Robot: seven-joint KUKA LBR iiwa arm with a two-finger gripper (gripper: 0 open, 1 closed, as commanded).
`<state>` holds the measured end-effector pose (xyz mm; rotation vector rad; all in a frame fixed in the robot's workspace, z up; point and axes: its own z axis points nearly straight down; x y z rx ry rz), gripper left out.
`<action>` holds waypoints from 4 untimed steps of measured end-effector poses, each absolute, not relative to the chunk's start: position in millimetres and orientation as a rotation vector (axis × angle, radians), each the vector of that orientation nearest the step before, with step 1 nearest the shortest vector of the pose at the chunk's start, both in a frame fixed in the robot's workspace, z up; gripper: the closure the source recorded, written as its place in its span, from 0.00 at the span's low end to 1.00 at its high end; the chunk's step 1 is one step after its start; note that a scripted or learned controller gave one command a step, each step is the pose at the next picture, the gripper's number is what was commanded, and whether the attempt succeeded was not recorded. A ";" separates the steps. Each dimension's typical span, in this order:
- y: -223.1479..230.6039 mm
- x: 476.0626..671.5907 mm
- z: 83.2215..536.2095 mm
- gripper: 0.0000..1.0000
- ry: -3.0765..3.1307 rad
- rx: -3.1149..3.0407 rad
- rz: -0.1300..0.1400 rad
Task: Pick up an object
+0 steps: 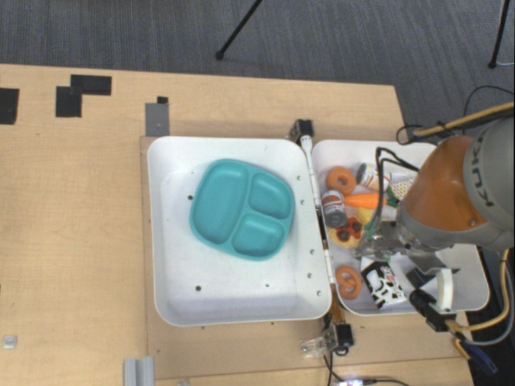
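The right bin [475, 284] holds several small toys. An orange ring [339, 178] lies at its far left, with a small can [333, 208] and an orange carrot [364, 201] just below it. Nearer the front are a red and black berry cluster [347, 232], a brown pretzel-like ring [348, 280] and a black-and-white cow figure [385, 289]. My gripper [378, 249] hangs low over the middle of this bin, between the berries and the cow, under the orange-banded wrist [441, 193]. The wrist hides part of the bin.
The left bin [173, 240] holds a teal divided plate [241, 207]. A metal clamp [303, 129] sits at the far end of the wall between the bins. Cables [483, 328] run along the bench's right edge. Bare wooden bench [72, 240] lies to the left.
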<state>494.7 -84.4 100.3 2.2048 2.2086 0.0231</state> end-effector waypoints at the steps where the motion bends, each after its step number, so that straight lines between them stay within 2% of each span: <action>1: -39.0 530.9 185.4 1.00 2.226 2.213 0.007; 2: -39.8 530.2 184.6 0.00 2.225 2.215 0.003; 3: -92.1 607.5 105.1 0.00 2.215 2.203 0.014; 4: -103.1 581.2 87.4 0.00 2.218 2.212 0.009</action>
